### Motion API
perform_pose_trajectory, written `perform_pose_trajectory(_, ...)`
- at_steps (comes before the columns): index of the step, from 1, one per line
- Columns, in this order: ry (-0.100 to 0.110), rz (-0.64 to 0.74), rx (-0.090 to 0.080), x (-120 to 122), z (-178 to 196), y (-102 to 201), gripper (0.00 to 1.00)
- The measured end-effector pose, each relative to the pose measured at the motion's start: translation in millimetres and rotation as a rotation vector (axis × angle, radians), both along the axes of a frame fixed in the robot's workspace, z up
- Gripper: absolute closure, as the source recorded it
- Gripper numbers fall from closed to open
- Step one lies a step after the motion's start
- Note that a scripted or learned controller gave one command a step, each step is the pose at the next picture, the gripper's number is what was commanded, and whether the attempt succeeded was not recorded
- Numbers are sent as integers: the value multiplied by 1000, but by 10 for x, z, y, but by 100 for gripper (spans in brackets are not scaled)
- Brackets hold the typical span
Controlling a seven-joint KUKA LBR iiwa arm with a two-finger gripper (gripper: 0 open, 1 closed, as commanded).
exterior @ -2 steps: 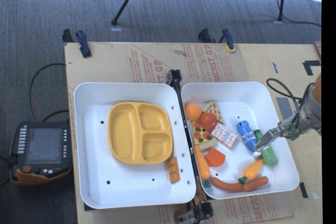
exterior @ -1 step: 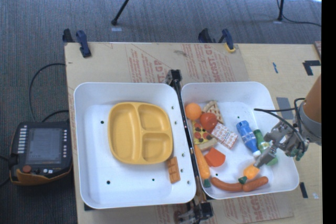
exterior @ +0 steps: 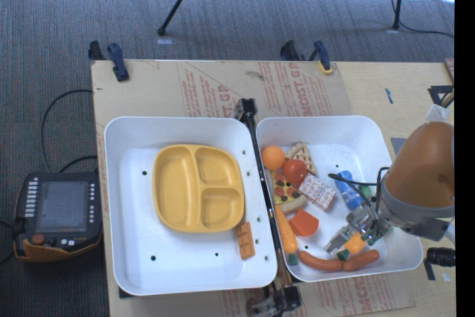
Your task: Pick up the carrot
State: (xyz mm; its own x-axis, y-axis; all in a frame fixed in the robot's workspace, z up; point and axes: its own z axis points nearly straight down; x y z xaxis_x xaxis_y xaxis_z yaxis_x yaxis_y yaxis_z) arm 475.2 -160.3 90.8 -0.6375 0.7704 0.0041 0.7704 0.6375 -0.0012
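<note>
Sausages (exterior: 338, 262) lie along the right bin's (exterior: 371, 130) near edge, with the gripper (exterior: 347, 237) just above them, fingers spread narrowly and holding nothing. Left of it, the carrot (exterior: 286, 231) rests against that bin's left wall, near the front corner. Its long axis runs front to back, so the gripper must travel left across the bin.

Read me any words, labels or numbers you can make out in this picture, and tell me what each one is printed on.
Nothing reads clearly.
Red printed lettering on the brown cardboard sheet under the two white bins: too blurred and slanted to read.
Screen of the grey handheld control pendant on the carpet: too small to read.
Small red-and-white printed toy box in the right white bin: pattern or text, too small to tell.
</note>
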Motion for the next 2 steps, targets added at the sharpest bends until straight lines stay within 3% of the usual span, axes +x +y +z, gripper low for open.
perform_pose_trajectory(1,0,-6,1,3,99,-5,100)
perform_pose_trajectory(2,-2,-129,-1,10,967,1269,100)
